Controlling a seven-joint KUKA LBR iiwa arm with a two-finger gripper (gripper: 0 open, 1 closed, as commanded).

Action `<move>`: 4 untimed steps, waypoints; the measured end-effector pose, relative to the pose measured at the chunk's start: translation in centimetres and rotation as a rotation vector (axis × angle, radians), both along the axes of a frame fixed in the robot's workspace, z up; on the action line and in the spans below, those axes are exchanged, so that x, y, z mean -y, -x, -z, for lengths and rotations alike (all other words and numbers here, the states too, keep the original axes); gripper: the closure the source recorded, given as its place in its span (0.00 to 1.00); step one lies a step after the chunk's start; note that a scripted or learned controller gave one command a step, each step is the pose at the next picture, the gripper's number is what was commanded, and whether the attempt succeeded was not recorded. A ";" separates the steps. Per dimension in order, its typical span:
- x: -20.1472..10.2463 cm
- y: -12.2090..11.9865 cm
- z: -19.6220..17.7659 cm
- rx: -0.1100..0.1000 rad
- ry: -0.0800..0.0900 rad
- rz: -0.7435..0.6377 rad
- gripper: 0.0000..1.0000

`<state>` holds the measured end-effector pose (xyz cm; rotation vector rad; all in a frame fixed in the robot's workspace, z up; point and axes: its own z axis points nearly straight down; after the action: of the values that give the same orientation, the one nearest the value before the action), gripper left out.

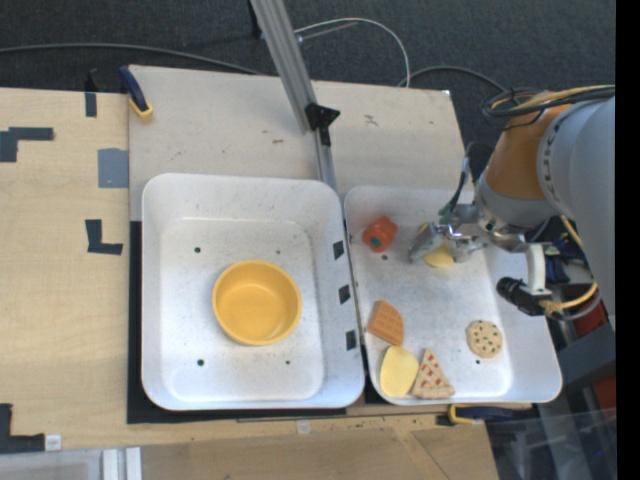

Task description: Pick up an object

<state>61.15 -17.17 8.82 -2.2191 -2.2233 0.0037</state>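
Fingers: we couldn't tell whether they were open or closed. The gripper sat low in the right bin, its metal tip blurred and merged with a small pale yellow object directly under it. We saw contact or near-contact there, but not whether the object was actually between the fingers.

The yellow object was partly covered by the gripper, so we couldn't make out its shape. Just to the left of it, apart, lay an orange-red item with a green top.

No readable labels or writing anywhere we could see.

Arm: it reached in from the right, with the orange band above the wrist, the grey body cut off at the frame edge and cables looped around the wrist.

The rest of the right bin, toward the near edge, held a tan bread-like piece, a yellow wedge touching a pizza-like slice, and a cookie on its own.

The left bin held a yellow bowl, upright and roughly central.

A grey pole crossed the bench diagonally above the bins.
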 end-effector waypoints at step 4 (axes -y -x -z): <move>-0.5 1.2 -16.9 0.008 0.000 -0.001 1.00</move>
<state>59.97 -16.70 25.69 -2.2217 -2.2282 -0.0050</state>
